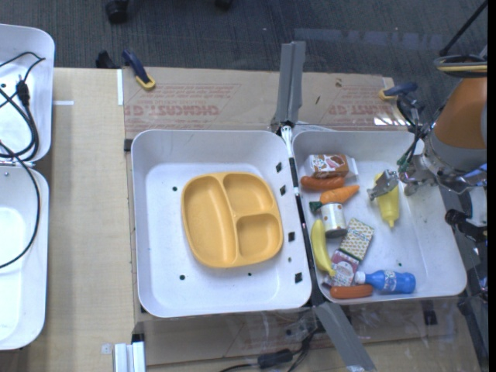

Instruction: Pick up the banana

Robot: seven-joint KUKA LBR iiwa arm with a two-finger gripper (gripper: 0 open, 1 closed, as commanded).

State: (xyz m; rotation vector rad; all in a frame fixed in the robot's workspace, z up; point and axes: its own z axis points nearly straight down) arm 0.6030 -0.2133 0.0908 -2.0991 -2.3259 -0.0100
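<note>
Nearest edge of the right bin (431,242): blue bottle (390,282) lying on its side, red sausage (350,291) just beside it. Banana (318,246) a little further in, lying lengthwise close along the bin's left wall, flat, slightly curved. Crowded on its right: can (335,218) near its upper end, patterned box (356,239) alongside, small packet (343,268) touching or nearly touching its lower end. Carrot (339,194) and another sausage (322,182) further up the same bin. End effector (385,183) well apart from the banana, over the right half of the bin, directly above a second yellow piece (390,206); open or closed, cannot tell at this angle, and contact with that piece equally unclear. Left bin (155,208) carrying a yellow divided plate (209,208); worktop (85,169) bare wood around both. Step in hand, by judgement: approach not yet made, the target being across the bin. For a good grasp: travel left over the clutter at height, centre on the banana's mid-section, turn the wrist to close across the narrow width rather than along the length. Descend straight, keeping off the bin wall on one side and the can and box on the other. Likely risks: clipping the wall, nudging the can, pinching the packet along with the fruit. Lift slowly and check for the banana between the jaws before moving away.
</note>
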